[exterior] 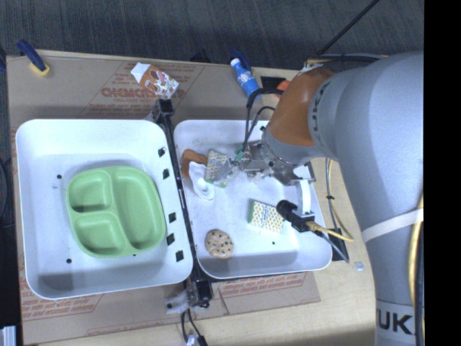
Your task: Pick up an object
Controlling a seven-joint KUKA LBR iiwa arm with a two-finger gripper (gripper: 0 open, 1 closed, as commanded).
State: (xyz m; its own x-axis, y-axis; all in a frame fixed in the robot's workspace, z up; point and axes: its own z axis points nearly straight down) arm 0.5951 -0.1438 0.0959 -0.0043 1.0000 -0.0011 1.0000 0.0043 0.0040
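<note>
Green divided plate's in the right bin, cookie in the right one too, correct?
Not quite. The camera view shows the green plate in the left bin. The cookie is in the right bin, as you said.

Slanted overhead view of both bins (43, 193)

Grey arm (374, 164) cut off at right edge; its wrist hides the tool's fingers and part of right white bin (302, 254).

Left bin (29, 193): green divided plate (114, 211), centred. On the cardboard sheet (94, 92) beyond the bins: crumpled wrapper (153, 79) at far left, blue clamp (245, 76) at far right.
</note>
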